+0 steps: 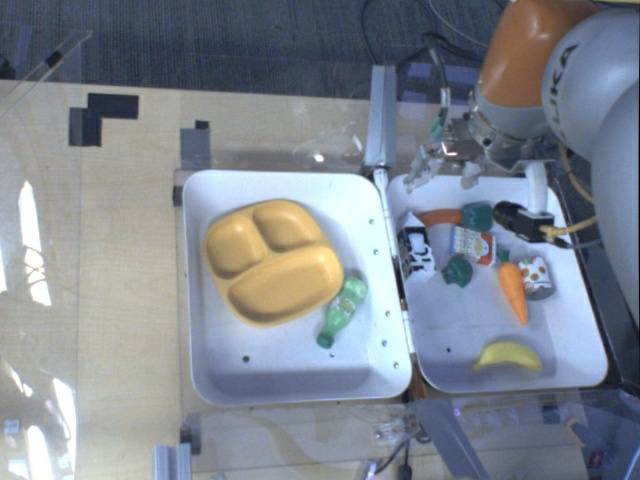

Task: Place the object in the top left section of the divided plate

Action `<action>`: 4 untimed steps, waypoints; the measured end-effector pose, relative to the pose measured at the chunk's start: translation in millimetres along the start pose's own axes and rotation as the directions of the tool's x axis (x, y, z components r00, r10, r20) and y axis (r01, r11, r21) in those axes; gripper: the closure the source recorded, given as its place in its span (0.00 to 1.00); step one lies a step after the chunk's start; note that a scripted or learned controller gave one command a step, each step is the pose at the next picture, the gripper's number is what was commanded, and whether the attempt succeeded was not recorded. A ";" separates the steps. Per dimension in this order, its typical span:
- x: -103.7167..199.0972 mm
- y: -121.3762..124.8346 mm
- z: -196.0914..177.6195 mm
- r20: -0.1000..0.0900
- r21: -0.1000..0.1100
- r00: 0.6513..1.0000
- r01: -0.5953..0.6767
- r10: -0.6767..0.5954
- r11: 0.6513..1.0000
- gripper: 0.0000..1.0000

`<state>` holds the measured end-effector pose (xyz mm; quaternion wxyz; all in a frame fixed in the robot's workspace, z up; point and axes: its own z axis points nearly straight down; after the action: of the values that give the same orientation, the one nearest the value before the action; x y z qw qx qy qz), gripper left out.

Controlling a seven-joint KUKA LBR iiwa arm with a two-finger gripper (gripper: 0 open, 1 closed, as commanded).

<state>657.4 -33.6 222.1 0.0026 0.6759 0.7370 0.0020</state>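
A yellow divided plate (pixel 270 261) lies in the left bin (pixel 220 368), with nothing in its sections. A green plastic bottle (pixel 340 313) lies on the bin floor, touching the plate's lower right rim. My gripper (pixel 441 171) hangs open over the far edge of the right bin (pixel 570 363), just right of the wall between the bins. Nothing sits between its fingers (pixel 414 175). It stands above and behind an orange item (pixel 438 217) and a black-and-white carton (pixel 416 251).
The right bin also holds two teal pieces (pixel 478 216) (pixel 458 271), a red-and-white packet (pixel 472 245), a carrot (pixel 513 290), a small patterned can (pixel 537 277) and a banana (pixel 508 357). A metal post (pixel 378 118) rises behind the wall between the bins.
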 end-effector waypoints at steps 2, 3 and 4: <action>-42.3 9.1 23.9 0.000 -0.001 0.939 -0.345 0.345 0.939 0.00; -54.9 7.9 -14.4 0.001 0.000 0.842 -0.540 0.540 0.842 0.00; -54.5 7.9 -14.1 0.001 0.001 0.842 -0.540 0.540 0.842 0.00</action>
<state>669.9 -87.2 236.3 0.0019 0.8559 0.5172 0.0019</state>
